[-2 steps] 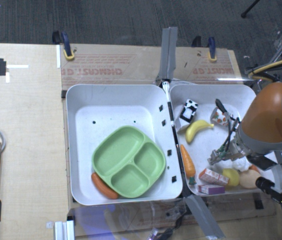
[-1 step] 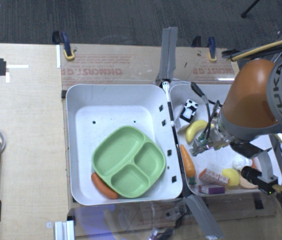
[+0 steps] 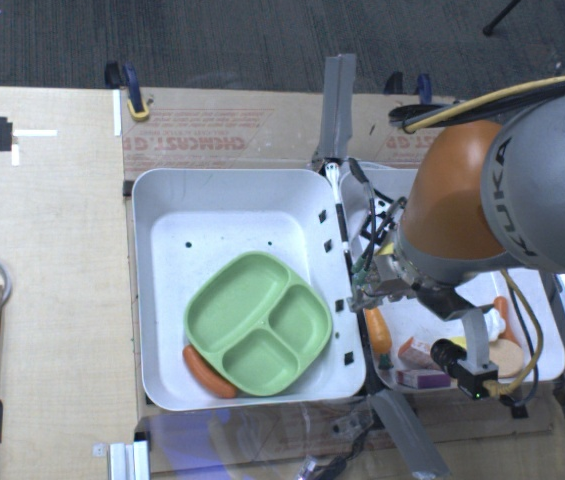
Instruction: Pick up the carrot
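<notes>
I am viewing the pale worktop (image 3: 52,218) at far left, with the left bin (image 3: 152,268) sitting on it. A reddish-orange sausage-shaped piece (image 3: 208,373) is lying in that bin near its front wall, touching the lower left edge of a green divided plate (image 3: 258,323). The gripper (image 3: 367,293) is hanging over the wall where the two bins meet, under the arm's (image 3: 462,208) orange band, and I cannot tell from here whether it is spread or closed. The carrot (image 3: 378,334) is lying in the right bin (image 3: 552,368), just beside its left wall and just below the gripper. I am seeing nothing gripped. A purple box (image 3: 424,378) is sitting near the carrot, and a beige piece (image 3: 508,356) is lying further right.
</notes>
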{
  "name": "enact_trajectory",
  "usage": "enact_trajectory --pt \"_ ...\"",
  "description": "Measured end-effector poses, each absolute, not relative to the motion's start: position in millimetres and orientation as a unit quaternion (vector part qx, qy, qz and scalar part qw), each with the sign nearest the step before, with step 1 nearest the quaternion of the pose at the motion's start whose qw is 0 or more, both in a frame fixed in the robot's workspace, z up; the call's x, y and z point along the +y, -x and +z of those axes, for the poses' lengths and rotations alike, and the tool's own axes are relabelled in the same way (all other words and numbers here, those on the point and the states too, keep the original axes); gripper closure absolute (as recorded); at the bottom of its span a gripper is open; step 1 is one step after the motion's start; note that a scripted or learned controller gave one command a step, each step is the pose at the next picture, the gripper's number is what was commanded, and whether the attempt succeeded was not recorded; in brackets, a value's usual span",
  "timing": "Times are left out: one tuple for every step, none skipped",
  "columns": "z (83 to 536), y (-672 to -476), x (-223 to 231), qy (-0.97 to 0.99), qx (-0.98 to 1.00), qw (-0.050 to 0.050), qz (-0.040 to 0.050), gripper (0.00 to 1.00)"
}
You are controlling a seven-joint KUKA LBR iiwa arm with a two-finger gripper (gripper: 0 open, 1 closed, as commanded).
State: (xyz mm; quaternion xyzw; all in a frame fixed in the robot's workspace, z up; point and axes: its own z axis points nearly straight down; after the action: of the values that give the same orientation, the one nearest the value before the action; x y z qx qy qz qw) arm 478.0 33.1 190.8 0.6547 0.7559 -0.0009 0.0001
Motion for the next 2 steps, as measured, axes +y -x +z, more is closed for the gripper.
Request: enact_trajectory --pt "203.3 -482.9 84.1 -0.531 0.847 0.000 -0.0013 1.00" --pt "208.4 -510.3 112.8 -0.385 0.923 0.000 -0.0010 1.00"
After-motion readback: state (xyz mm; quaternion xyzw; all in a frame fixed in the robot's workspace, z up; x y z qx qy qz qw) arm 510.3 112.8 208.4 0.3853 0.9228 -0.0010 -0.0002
